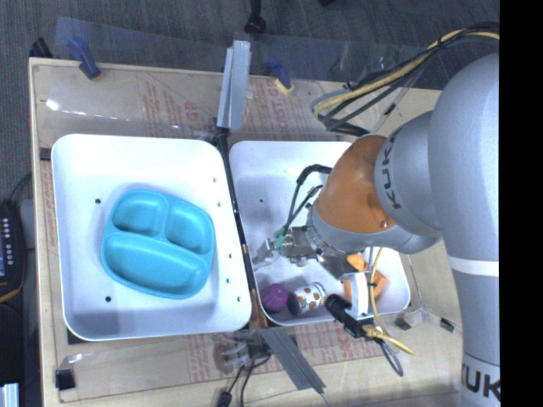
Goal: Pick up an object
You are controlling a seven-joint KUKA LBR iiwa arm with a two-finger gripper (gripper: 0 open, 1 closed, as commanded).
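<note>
Dark carpet is showing around the wooden bench [127, 100], which is carrying two white bins. At nine o'clock, the left bin [76, 168] is holding a blue divided tray [159, 242]. The right bin [254, 176] is taking the grey arm [441, 176], whose hand [284, 244] is hanging low at the bin's centre; whether it is apart or together I cannot tell. At six o'clock of the hand, a purple ball [274, 296] is lying beside a small patterned can [307, 298], with orange pieces [376, 280] at four o'clock, partly hidden by the wrist.

We look down on two white bins side by side.

The left bin [76, 227] holds a blue divided tray [159, 242]; the arm [399, 193] covers the right bin [254, 176], with a purple ball [274, 296] at its seven o'clock.
</note>
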